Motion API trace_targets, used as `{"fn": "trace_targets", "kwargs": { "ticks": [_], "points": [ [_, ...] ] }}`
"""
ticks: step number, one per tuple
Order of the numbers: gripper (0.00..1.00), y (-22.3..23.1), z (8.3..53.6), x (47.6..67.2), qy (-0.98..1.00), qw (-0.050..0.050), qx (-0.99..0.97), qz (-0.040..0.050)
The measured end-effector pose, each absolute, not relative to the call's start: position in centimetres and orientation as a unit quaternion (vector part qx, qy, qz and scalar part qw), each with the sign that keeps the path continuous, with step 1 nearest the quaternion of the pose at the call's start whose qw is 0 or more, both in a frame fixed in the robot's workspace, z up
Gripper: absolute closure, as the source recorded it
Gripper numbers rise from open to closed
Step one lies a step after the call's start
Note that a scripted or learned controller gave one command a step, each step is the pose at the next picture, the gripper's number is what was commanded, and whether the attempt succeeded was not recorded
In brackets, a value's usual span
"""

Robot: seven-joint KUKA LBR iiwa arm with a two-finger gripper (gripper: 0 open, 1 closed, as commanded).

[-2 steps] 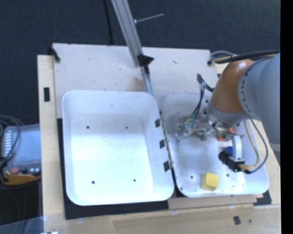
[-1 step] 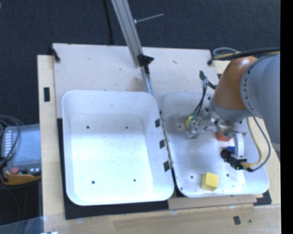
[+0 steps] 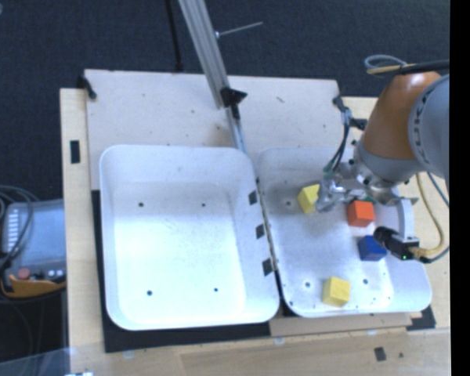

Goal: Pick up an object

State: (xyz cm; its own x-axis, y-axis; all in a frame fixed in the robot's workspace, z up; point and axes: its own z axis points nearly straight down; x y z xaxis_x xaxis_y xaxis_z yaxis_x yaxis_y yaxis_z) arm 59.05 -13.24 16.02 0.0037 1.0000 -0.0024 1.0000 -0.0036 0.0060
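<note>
My gripper (image 3: 329, 197) hangs low over the right bin (image 3: 298, 280), right beside a yellow block (image 3: 309, 198) that lies just to its left. Its fingers blur into the wrist, and no object shows between them. An orange block (image 3: 361, 212) sits just right of the gripper. A blue block (image 3: 371, 247) lies below the orange one. A second yellow block (image 3: 336, 291) rests near the bin's front edge.
The left bin (image 3: 180, 233) stands beside the right one. A slanted metal rail (image 3: 207, 45) reaches over the back of the bench. A grey pendant with cables (image 3: 27, 245) lies off the bench at the left.
</note>
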Motion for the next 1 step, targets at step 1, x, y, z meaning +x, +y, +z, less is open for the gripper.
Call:
{"fn": "trace_targets", "kwargs": {
  "ticks": [1],
  "points": [
    [1.0, -13.42, 21.46, 59.22, 0.708, 0.003, 0.706, 0.0017]
  ]
}}
